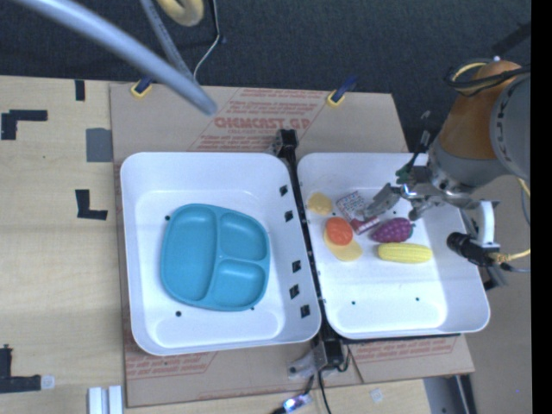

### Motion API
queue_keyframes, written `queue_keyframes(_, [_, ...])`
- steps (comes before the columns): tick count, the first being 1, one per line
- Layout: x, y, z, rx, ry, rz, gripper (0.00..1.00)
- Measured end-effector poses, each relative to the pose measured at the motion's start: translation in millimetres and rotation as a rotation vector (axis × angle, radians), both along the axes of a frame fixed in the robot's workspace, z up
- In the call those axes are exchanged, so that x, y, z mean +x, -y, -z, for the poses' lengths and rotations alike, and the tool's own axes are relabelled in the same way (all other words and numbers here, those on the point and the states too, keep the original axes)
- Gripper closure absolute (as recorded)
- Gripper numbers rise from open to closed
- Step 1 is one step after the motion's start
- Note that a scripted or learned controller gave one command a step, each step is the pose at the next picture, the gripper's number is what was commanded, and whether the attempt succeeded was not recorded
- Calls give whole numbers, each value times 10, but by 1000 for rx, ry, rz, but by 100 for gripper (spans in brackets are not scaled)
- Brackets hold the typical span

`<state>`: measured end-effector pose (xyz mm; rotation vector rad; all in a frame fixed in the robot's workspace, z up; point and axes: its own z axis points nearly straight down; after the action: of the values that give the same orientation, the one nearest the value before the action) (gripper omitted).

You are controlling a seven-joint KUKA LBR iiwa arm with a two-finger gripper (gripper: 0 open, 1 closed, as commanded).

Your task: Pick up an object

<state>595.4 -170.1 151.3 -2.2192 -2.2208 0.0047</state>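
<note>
Bins are seen side by side on a cardboard sheet (259, 119) laid over the bench. The right bin (431, 313) is taken as the landmark. Immediately to its left, with rims touching along a black clip strip, the left bin (142, 179) is found, and a blue divided plate (216, 255) is held flat in its middle.

Inside the right bin, in its upper half, a cluster of small toy foods is gathered. A pale yellow piece (320, 203) is placed nearest the bin's left wall. Just below it an orange-red piece (338, 230) is set, touching a yellow piece (348, 250) beneath. A small white wrapper (349, 203) with red print is seen toward the bin's centre. A purple grape bunch (392, 228) is placed right of the orange-red piece, and a yellow corn cob (404, 253) lies just below the grapes, lengthwise across the bin.

The arm (479, 136) is extended over the bin's upper right corner. The gripper (376, 215) is lowered into the cluster, between the wrapper and the grapes. Whether its pincer is apart or together cannot be told, as the tips are lost among the objects; nothing is clearly shown to be clamped. The bin's lower half is left bare.
</note>
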Motion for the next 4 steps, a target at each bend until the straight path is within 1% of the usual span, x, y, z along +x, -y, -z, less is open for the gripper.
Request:
queue_keyframes(1, [54, 31, 609, 1, -1, -1, 0])
queue_keyframes(2, [61, 28, 653, -1, 3, -1, 0])
queue_keyframes(3, [66, 29, 547, -3, 6, -1, 100])
queue_keyframes(4, [71, 20, -86, 0, 7, -1, 100])
